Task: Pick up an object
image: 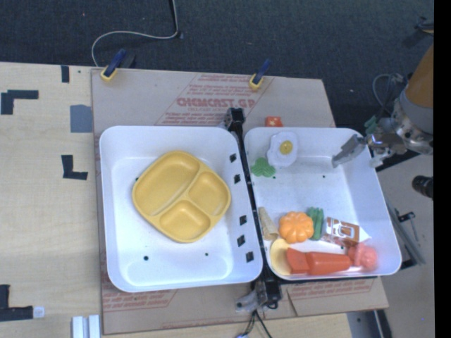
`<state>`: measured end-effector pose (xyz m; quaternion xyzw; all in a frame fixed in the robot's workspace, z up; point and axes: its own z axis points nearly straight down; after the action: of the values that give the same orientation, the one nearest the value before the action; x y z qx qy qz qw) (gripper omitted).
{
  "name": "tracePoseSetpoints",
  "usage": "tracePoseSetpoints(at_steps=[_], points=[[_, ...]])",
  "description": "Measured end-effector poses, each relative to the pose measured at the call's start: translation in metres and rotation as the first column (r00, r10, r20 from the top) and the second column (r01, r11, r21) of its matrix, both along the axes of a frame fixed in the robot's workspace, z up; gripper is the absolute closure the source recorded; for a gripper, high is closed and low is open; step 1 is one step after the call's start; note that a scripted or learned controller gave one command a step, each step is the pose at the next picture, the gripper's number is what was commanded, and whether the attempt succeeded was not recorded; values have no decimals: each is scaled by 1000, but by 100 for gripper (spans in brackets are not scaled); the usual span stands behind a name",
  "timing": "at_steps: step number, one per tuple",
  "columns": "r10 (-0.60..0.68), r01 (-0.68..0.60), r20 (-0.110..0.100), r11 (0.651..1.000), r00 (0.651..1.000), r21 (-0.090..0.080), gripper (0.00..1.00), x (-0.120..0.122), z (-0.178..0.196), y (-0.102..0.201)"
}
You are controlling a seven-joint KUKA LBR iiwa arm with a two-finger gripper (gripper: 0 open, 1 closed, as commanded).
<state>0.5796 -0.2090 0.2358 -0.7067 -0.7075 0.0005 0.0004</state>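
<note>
Toy food (317,241) crowds near edge — gripper (350,148) above open floor.

Bright, even light; slight softness.

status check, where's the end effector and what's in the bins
End effector over right bin's upper right edge, holding nothing. Fried egg nearest; pumpkin, carrot lower down. Yellow tray alone in left bin.

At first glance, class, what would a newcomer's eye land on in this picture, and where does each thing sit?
The big yellow divided plate stands out, lying alone in the left bin. Next comes the bright heap of toy food in the right bin's near corner: an orange pumpkin, a carrot, with a fried egg at the far end. The gripper hovers above that bin's far right side.
</note>
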Motion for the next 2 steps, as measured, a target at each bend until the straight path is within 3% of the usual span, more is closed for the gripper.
tracePoseSetpoints(at_steps=[1, 2], points=[[-1, 1, -9, 1000, 1000, 4, 0, -71, -43, 48], [1, -1, 9, 1000, 1000, -1, 0, -86, -125, 87]])
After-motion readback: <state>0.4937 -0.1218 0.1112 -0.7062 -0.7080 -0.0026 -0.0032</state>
